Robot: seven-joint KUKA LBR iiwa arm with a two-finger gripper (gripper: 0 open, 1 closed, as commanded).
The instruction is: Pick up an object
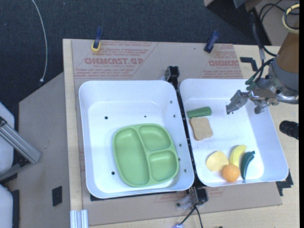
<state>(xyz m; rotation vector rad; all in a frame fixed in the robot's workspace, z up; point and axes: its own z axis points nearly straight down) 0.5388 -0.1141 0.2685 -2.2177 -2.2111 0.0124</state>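
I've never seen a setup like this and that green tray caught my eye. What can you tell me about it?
The green tray is a pale green divided plate, plastic by its smooth look, a rounded rectangle with three compartments: one long section along its left side and two smaller ones on the right. Nothing lies in them. It lies flat, turned slightly askew, on the floor of the left white bin, toward the near edge. It touches only the bin floor; the toy food is all in the other bin.
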